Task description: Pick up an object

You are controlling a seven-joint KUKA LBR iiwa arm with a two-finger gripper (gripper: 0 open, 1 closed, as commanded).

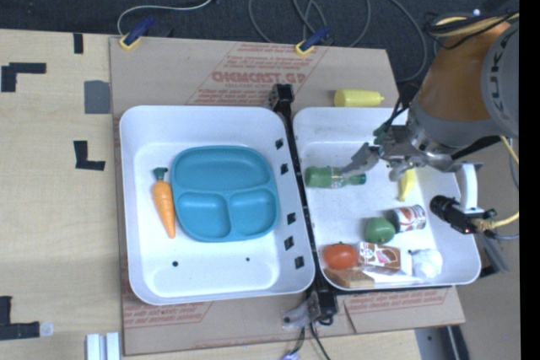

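My gripper (378, 164) hangs over the upper middle of the right bin (469, 265), open with nothing between its fingers. Its left finger (363, 156) ends just above and to the right of a green bottle (324, 177) lying on its side. A yellow piece (407, 185) lies just below the gripper, partly hidden by it. Lower in the bin are a red and white can (411, 217), a green pepper (380, 228), a red tomato (340, 255), a printed packet (380, 257) and a white item (427, 264).
The left bin (135, 181) holds a blue divided plate (226, 192) and an orange carrot (164, 202). A yellow object (359, 98) lies on the cardboard beyond the right bin. Cables loop at the back, and a black divider (293, 181) separates the bins.
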